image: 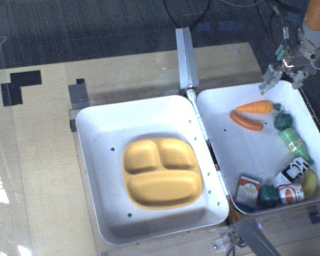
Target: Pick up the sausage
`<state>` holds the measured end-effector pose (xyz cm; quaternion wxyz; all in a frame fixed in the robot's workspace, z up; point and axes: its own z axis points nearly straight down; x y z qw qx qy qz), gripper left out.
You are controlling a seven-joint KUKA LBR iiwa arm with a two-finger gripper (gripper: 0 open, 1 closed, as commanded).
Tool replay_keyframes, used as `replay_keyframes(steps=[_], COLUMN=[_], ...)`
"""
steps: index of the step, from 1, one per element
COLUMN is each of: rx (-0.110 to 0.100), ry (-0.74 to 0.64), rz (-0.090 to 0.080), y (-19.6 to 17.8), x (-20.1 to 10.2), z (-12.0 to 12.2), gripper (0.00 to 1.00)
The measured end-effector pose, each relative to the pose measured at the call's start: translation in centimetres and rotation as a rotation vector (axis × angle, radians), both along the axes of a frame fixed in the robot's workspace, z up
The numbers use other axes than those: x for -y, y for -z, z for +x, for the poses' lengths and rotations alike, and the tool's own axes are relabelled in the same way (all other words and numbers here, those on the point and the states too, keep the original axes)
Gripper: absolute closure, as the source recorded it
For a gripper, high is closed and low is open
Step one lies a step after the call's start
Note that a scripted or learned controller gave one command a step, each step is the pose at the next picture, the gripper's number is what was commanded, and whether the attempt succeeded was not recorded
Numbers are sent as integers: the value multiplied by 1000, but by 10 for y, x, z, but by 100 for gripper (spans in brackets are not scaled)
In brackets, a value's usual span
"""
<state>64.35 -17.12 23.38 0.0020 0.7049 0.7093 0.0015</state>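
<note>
Sausage (247, 120) lies in the right bin (232, 161), upper middle, just below the carrot (255, 108) — nearly touching it, tilted down to the right. Other toys cluster along the bin's right side and lower right corner. Tool (277, 74) hovers at the bin's upper right corner, fingers spread, holding nothing. Step looks like approach, grasp not yet made. Next move — shift left and down over the sausage, align across its short width, avoid the carrot.

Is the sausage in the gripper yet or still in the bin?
In the bin. The sausage lies flat on the right bin floor beside the carrot; gripper hovers apart.
</note>
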Motion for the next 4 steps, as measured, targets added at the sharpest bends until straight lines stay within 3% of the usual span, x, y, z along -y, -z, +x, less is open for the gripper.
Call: replay_keyframes(steps=[1, 2, 3, 4], rx=[1, 7, 7, 2], ry=[193, 184, 184, 150], rz=[0, -2, -2, 1], y=[-13, -25, -25, 147], x=[-38, -40, -40, -47], z=[18, 19, 19, -13], gripper=[0, 100, 0, 0])
